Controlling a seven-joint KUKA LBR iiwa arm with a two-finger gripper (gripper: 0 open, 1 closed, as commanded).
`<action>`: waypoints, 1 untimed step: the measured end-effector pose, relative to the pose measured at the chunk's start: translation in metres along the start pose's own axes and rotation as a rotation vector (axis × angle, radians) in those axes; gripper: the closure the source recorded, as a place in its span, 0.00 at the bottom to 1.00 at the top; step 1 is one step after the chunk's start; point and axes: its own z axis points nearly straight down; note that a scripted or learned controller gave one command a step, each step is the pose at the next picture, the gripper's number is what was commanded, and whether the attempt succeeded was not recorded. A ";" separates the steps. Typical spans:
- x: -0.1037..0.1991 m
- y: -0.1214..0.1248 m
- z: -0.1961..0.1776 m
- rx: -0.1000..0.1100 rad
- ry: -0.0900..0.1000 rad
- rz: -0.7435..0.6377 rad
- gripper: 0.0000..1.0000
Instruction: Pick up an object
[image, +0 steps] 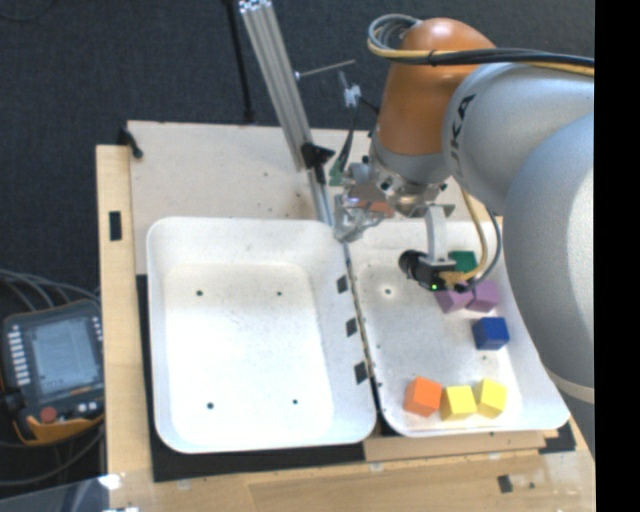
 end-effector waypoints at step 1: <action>0.053 0.004 0.012 0.001 0.000 0.000 1.00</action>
